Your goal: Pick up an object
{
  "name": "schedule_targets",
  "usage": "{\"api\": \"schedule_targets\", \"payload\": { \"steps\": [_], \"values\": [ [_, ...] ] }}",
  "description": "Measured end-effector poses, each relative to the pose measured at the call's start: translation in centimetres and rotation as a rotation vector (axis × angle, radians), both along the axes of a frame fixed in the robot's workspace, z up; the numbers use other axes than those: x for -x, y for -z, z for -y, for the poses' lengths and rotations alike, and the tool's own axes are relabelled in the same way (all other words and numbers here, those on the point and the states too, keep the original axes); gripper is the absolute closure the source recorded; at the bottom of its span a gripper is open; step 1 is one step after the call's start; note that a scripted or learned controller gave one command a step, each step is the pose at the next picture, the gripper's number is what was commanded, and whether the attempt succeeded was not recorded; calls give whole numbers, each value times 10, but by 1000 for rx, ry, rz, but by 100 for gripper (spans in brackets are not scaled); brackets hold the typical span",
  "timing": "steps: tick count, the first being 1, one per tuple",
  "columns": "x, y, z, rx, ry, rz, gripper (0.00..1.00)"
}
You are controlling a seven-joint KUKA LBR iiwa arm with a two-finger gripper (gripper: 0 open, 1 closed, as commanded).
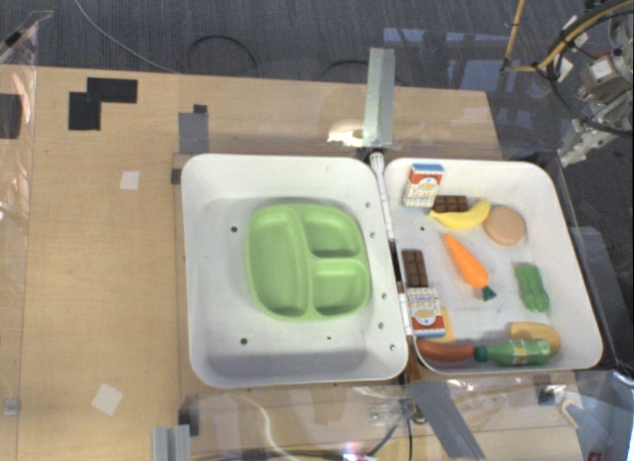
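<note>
Colours noted: two white bins [198,251] on pale wood bench [89,281].
Left bin: light green divided tray [305,261]. Right bin: yellow banana [464,216], orange carrot [466,263], tan round piece [505,226], green pickle [532,287], brown chocolate bar [414,269], green bottle [515,353], red sausage [446,352].

Wood bench [89,281] w/ black tape marks [99,100]; grey carpet floor [248,3] behind.

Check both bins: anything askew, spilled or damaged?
Nothing stands out. The green divided tray lies flat in the left bin; the toy foods, such as the carrot and banana, lie loose inside the right bin.
</note>
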State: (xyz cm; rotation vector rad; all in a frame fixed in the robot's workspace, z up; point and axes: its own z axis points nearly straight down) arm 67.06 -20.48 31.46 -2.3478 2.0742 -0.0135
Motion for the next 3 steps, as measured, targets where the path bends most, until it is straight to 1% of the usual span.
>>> {"api": "schedule_targets", "payload": {
  "steps": [3],
  "values": [
    [-6, -41, -5, -9, 7, 28, 100]
  ]
}}
